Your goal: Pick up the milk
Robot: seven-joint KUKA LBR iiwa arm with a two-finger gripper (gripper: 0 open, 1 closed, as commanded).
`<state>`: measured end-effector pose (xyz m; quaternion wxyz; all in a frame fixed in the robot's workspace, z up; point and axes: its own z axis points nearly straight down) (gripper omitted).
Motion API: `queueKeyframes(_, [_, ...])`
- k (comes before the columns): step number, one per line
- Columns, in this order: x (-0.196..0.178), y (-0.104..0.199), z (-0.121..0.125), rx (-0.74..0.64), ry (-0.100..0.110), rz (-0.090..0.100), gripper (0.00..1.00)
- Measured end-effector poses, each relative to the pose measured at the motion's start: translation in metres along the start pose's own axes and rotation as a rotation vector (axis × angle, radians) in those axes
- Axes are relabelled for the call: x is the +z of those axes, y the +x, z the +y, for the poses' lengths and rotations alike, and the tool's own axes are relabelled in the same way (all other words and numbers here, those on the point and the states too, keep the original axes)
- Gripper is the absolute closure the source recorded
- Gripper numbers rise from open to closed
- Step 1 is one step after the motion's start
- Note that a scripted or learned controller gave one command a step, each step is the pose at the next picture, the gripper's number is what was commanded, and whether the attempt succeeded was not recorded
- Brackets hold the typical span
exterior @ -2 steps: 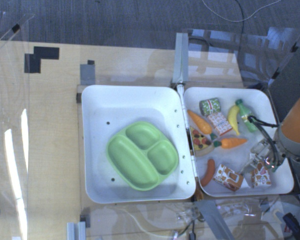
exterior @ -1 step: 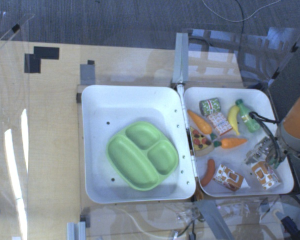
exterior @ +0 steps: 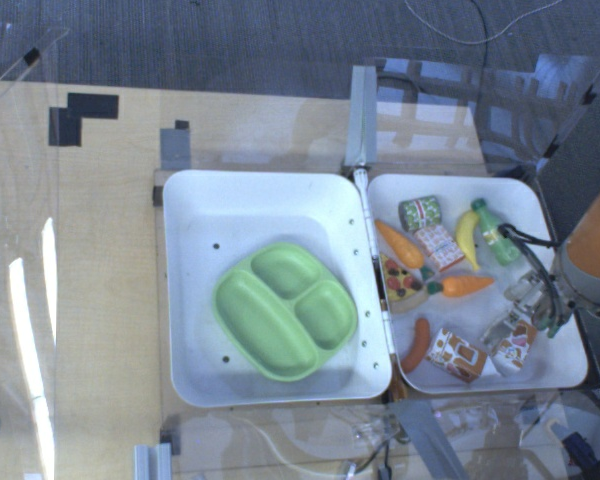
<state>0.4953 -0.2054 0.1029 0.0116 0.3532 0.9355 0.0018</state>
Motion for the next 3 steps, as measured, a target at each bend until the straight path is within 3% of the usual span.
queueKeyframes(1, [-0.012,-0.003,0.002,0.0,-0.005,-0.008,1.0])
queueKeyframes(2, [-0.012,-0.003,0.002,0.0,-0.005,-0.008,0.0])
queueKeyframes(3, [0.013,0.003,-0.003,-0.129,0.005,0.007,0.0])
